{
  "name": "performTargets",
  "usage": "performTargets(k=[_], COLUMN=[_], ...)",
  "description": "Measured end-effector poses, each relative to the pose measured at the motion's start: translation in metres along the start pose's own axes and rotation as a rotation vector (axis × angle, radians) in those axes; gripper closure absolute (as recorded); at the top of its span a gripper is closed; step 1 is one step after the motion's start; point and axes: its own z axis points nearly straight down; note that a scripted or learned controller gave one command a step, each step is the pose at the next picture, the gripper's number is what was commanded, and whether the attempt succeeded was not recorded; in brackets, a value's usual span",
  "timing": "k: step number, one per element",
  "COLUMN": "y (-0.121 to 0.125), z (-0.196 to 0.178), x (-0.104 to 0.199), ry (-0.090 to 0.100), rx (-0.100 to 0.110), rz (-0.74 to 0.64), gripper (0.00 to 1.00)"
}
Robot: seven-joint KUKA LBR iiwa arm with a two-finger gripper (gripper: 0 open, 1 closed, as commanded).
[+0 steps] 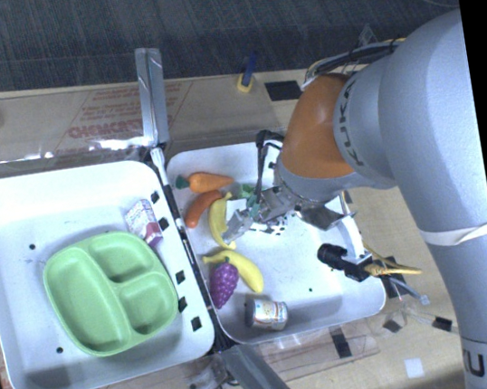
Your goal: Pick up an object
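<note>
Grey two-finger gripper (245, 218) down in right white bin (371, 306), fingers spread narrow, nothing between them. Tips just beside curved yellow plastic banana (218, 220), likely target, near bin's left wall. Its long axis runs top to bottom, slightly bowed. Risk imo: orange plastic carrot (200, 207) touching it, so fingers could clip both or nudge banana away, closing on air.

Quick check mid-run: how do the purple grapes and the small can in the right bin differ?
The purple grapes are a dark violet, bumpy cluster; the small can is smooth, metallic and cylindrical. The grapes lie by the bin's left wall, touching a banana; the can lies on its side nearer the front edge, apart from the fruit. Both sit in the right bin, away from the end effector.
</note>
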Motion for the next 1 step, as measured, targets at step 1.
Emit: performTargets(k=[1], y=[0.0136], z=[-0.0827], x=[-0.0148], ry=[0.009], rx=[0.021], rz=[-0.043], gripper=[0.0])
